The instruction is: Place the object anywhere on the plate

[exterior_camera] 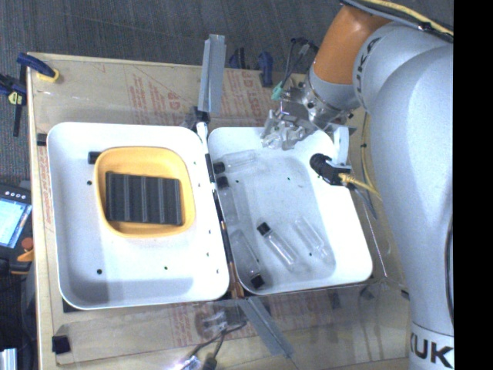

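- Because the end effector [286,129] sits at the far rim of the right bin [350,264], check it first: it hangs below the orange-banded wrist, and you cannot tell from this view whether it grips anything.
- Locate the plate [143,160]: a yellow-rimmed dish with a dark ribbed centre, lying in the left bin [115,284], well apart from the end effector.
- Locate the candidate objects: several clear vials with black caps lie in the right bin. One vial [276,243] lies near the bin's middle front, a second [235,159] near the far left corner, and others along the left wall.
- Expect poor visibility: the vials are transparent against the white bin floor, so their outlines are faint.
- Anticipate a failed pick: a smooth round vial will probably roll or slip as contact is made.
- Anticipate a collision: vials beside the bin wall leave little room for approach.
- Anticipate a bad release: on the ribbed centre a vial may roll, and the divider between bins could snag a low transfer.
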`<state>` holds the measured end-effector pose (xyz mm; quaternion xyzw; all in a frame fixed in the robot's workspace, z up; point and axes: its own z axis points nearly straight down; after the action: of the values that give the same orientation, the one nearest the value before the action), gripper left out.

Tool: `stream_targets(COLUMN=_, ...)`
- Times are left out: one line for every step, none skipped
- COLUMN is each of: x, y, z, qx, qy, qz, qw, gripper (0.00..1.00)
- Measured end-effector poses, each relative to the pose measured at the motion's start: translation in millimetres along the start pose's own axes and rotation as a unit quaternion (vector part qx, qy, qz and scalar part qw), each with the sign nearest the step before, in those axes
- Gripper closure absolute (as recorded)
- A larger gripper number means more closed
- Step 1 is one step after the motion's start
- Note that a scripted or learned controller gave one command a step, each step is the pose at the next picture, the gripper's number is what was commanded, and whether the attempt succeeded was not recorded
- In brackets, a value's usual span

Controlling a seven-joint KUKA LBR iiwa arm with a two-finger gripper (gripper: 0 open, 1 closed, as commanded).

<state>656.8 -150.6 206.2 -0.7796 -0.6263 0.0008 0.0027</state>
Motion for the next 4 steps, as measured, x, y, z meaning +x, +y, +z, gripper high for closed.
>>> stream_targets(x=47.7, y=-45.7, z=33.0, qx=0.001, qy=-0.001, qz=-0.150, qw=0.9887, gripper=1.00)
stream_targets(x=132.1, y=-78.0, z=-17.7, qx=-0.002, qy=-0.002, qz=-0.211, qw=0.9774, gripper=1.00)
stream_targets(x=165.7, y=-68.6, z=-76.9, qx=-0.002, qy=-0.002, qz=-0.324, qw=0.9460, gripper=1.00)
stream_targets(x=142.7, y=-75.8, z=-12.0, qx=0.000, qy=-0.002, qz=-0.429, qw=0.9034, gripper=1.00)
